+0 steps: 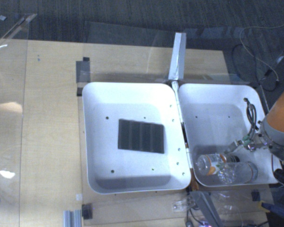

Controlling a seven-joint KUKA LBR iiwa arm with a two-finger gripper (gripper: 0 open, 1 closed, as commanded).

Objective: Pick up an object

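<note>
One clear bottle (223,168), lengthwise left-right.

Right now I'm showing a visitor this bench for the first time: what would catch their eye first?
Probably the dark ribbed rectangular mat, flat in the middle of the left white bin. Next, the clear crumpled plastic bottle lying on its side at the near edge of the right white bin, with the arm's claw just above it.
</note>
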